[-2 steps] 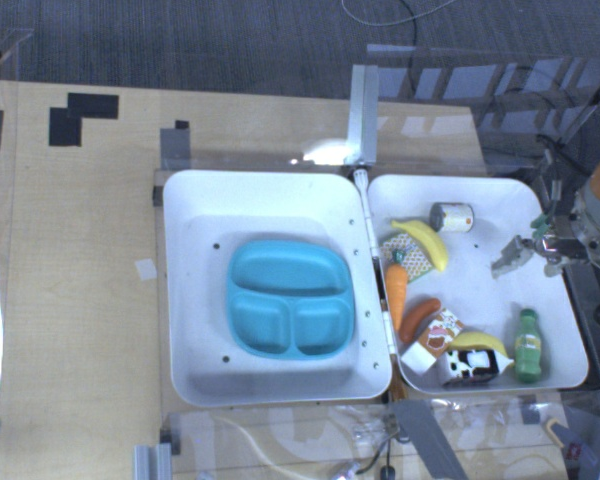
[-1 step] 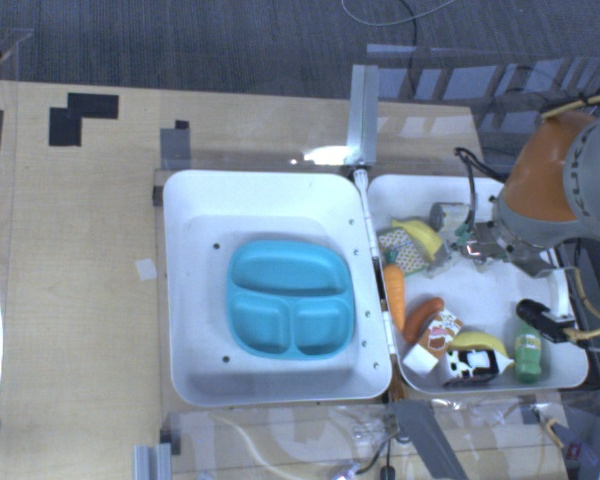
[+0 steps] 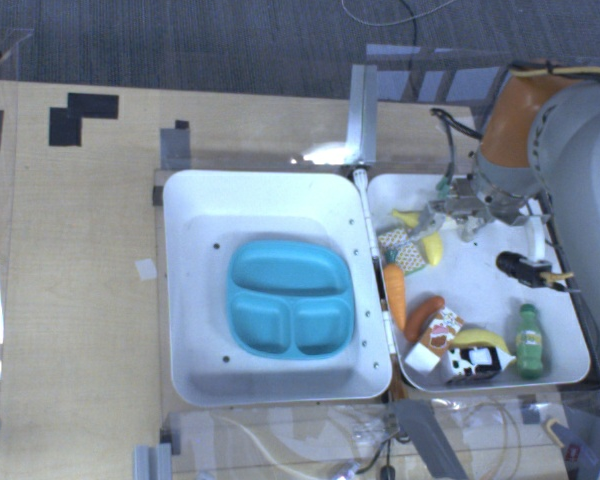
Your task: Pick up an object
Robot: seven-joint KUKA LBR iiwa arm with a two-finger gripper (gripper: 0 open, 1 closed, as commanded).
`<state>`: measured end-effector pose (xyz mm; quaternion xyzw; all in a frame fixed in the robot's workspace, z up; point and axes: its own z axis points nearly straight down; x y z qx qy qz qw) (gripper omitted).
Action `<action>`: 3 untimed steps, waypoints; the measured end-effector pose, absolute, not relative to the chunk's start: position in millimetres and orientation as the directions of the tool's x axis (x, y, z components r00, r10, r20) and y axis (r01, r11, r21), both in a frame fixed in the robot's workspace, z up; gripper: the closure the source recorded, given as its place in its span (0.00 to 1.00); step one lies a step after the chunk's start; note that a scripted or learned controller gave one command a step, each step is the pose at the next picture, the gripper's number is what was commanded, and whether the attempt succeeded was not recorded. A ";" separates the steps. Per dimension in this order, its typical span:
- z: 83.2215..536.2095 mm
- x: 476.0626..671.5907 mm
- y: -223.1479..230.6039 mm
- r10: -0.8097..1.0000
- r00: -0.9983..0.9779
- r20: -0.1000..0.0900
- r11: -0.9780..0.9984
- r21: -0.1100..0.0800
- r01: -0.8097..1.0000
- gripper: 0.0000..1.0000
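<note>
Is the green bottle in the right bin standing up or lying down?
Lying down: the green bottle rests flat on the floor of the right bin, cap toward the far side, beside the banana.

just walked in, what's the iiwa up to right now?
The arm reaches in from the right, with its gripper low over the far end of the right bin, near a small yellow toy. Nothing is visibly lifted yet. A carrot, a banana and a green bottle lie in that bin. The left bin holds a blue divided tray.
</note>
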<state>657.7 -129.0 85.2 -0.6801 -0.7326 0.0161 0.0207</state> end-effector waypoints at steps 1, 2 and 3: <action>151.3 639.6 -93.1 0.998 -0.067 -0.002 0.067 0.007 0.998 0.00; 97.9 618.3 -100.4 0.997 -0.071 -0.003 0.071 0.026 0.997 0.00; 111.0 621.4 -99.1 0.997 -0.073 -0.004 0.073 0.036 0.997 1.00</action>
